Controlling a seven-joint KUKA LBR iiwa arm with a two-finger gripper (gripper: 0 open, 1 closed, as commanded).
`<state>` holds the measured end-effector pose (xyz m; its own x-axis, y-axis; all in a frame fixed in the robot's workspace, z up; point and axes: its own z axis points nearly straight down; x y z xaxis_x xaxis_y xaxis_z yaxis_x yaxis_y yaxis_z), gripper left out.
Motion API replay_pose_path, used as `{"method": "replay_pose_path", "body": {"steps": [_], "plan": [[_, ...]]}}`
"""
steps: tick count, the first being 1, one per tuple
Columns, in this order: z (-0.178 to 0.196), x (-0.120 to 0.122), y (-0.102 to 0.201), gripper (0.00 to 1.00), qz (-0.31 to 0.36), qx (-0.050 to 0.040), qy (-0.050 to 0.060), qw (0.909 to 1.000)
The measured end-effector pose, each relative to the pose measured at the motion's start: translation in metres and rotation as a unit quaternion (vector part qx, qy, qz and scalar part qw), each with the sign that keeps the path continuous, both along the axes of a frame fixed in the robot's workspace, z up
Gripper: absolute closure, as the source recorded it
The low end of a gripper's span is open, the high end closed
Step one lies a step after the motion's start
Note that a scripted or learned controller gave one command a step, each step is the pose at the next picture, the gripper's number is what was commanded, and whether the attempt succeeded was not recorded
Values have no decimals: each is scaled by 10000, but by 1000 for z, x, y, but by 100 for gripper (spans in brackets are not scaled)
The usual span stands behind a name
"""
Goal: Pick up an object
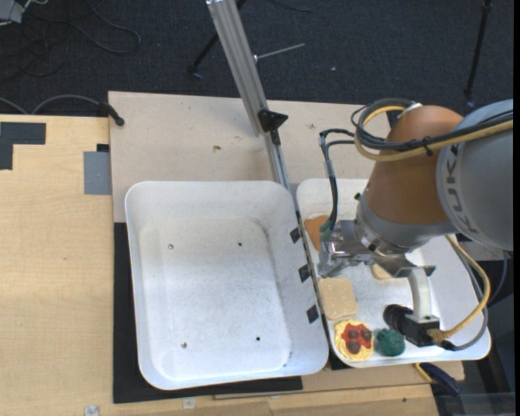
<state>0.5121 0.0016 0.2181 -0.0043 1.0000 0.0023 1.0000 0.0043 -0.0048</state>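
Camera view, looking down on the bench: a tan toast-like square [337, 298] lies flat by the left wall of the right bin [455, 315], just below the gripper [334, 254]. The gripper hangs low over that bin, and whether it is open or closed, or has hold of anything, cannot be told. At the bin's front edge sit a yellow piece with red spots [354, 337] and, just beside it, a green fuzzy ball [390, 343]. An orange-brown piece [315, 229] lies beyond the gripper. The grey arm [485, 180], with its orange band [407, 176], reaches in from the right. The left bin [156, 232] adjoins.
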Motion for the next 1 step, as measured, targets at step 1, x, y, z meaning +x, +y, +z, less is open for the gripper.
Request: {"method": "replay_pose_path", "body": {"steps": [1], "plan": [[-4,-4,56,100,0,5,11,10000]]}}
